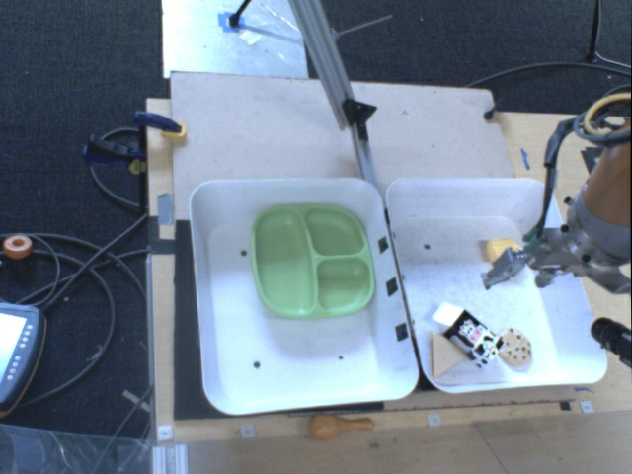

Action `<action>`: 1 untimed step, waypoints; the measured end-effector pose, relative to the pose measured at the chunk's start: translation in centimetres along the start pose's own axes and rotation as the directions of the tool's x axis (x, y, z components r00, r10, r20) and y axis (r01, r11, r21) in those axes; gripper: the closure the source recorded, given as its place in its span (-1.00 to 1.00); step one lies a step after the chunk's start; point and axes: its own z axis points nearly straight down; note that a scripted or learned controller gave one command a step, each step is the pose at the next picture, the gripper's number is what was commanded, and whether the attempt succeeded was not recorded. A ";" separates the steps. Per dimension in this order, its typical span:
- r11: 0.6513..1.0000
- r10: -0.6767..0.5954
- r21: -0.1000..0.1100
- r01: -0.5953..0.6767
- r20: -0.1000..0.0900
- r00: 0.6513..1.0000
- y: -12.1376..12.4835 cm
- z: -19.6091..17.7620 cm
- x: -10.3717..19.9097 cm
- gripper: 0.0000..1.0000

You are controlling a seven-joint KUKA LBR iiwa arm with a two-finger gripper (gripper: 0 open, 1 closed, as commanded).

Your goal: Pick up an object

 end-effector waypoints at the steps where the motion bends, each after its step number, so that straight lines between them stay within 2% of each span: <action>1: 1.000 0.002 -0.001 -0.002 0.000 1.000 0.0 0.0 0.0 -1.00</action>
